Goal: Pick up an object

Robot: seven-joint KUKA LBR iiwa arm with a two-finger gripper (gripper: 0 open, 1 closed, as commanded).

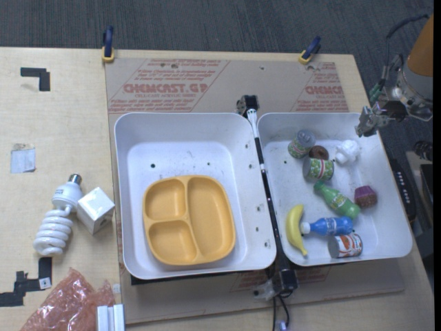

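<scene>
Over at the right edge of the frame, the gripper (370,119) hangs above the upper right corner of the right bin (396,236); I cannot tell its state from this view, and nothing shows in its grasp. Just left of it in that bin lies a small white object (347,151), with a brown-topped can (318,165) and a grey-green can (301,144) beside it toward the bin's upper middle. Lower down sit a green bottle (337,201) and a dark purple block (366,196), then a blue bottle (329,226), a red-and-white can (345,245) and a banana (295,229) along the lower part. The left bin (131,185) holds a yellow divided plate (187,220). Out on the desk (55,123), at the lower left of the frame, rest a white spiral light bulb (56,216), a white cube (96,209) touching it, and a crumpled red mesh bag (69,301).
</scene>
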